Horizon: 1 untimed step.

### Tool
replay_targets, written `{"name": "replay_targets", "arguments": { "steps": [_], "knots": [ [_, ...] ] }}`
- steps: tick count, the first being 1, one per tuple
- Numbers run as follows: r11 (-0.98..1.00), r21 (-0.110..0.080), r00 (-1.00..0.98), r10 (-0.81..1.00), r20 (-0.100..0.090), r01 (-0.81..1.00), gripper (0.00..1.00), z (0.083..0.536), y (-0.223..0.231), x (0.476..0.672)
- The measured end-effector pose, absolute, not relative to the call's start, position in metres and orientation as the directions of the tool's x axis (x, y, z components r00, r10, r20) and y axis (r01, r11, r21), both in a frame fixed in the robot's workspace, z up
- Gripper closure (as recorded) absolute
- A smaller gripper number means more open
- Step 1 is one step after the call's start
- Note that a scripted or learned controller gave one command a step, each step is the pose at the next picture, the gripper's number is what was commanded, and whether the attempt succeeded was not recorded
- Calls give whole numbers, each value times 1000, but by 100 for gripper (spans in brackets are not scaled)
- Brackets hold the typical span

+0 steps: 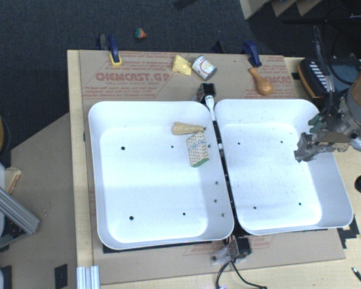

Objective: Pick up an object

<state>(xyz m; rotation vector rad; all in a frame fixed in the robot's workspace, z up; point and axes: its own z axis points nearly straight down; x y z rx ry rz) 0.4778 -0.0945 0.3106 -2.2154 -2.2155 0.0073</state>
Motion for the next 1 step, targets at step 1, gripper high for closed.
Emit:
{"name": "replay_targets", "arguments": {
  "steps": [1],
  "knots": [
    [7, 15, -7, 1000, 0, 1000, 100, 423, -45, 481]
  ]
}}
